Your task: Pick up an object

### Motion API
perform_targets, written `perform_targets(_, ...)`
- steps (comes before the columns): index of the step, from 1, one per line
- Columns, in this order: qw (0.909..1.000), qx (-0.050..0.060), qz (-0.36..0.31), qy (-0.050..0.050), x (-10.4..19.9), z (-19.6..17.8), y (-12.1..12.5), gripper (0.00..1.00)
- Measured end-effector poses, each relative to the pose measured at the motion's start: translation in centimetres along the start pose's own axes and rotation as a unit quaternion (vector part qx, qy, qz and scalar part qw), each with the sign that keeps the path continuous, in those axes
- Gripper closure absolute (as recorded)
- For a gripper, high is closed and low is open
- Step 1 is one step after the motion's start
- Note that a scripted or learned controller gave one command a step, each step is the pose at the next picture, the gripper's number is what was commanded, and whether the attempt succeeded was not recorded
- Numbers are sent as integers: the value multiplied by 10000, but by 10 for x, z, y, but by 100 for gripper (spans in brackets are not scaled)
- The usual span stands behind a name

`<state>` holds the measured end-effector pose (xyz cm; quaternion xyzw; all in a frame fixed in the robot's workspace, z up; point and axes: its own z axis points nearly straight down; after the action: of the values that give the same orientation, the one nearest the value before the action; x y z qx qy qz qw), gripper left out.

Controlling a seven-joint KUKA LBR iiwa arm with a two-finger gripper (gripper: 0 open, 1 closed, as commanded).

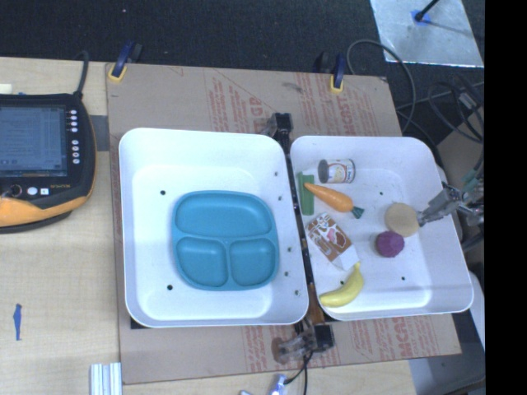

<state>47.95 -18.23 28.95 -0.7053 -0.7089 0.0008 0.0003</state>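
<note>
Claw [430,213] low over the right bin [428,299], at its right side, metal tips pointing left toward a beige round object [401,218]. Tips sit right at that object's right edge; contact or a hair apart, cannot tell. How wide the claw stands: cannot tell, too small and blurred against the bin wall. Nothing visibly between its tips.

Right bin contents: beige round object right of centre; purple ball [390,243] just near of it, almost touching; carrot [328,197] lying slantwise toward the left side, green end pointing right; small can [337,171] on its side at the far end; green flat piece [307,194] along the left wall; brown-and-white packet [329,237] in the middle; banana [344,290] at the near edge.

Left bin [140,220] holds a blue divided plate [224,239], one large compartment far, two smaller ones near.

Both bins rest on a brown cardboard sheet [222,97] clamped at its far edge, laid on a light wood tabletop [49,303]. Teach pendant [41,159] with screen at far left. Dark carpet [230,11] beyond the tabletop; cables [395,64] loop at upper right.

Arm: little of it in frame, entering from the right edge at bin height, wrist hardware [468,197] over the right bin's rim, reaching leftward and roughly level.
</note>
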Motion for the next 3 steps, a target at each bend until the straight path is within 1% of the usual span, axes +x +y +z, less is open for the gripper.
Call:
perform_targets(1,10000,17,-4,1,19,111,28,0)
perform_targets(2,10000,21,-5,4,16,186,19,0)
perform_targets(3,10000,8,-9,-2,17,198,58,0)
